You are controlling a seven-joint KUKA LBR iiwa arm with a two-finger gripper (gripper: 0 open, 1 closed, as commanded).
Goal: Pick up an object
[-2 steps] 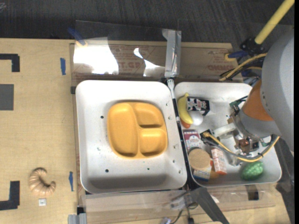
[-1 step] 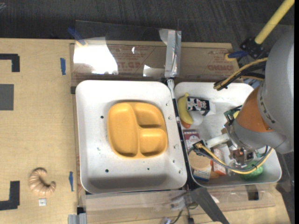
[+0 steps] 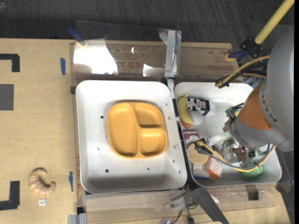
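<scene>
My gripper (image 3: 232, 147) hangs low over the middle of the right bin (image 3: 212, 87), below the arm's orange band (image 3: 252, 115). It is among cables and clutter, so its state is unclear. Around it lie a round tan lid (image 3: 198, 157), a small orange-and-white box (image 3: 214, 168), a white piece (image 3: 216, 138) and a green ball (image 3: 252, 171). A yellow banana (image 3: 185, 111) and a black-and-white pack (image 3: 198, 105) lie at the bin's far left. A small red card (image 3: 191, 136) lies below the banana.
The left bin (image 3: 91, 125) holds a yellow divided plate (image 3: 137, 128). A tan curled toy (image 3: 42, 181) rests on the bench at the lower left. A foil-wrapped post (image 3: 172, 54) stands behind the wall between the bins.
</scene>
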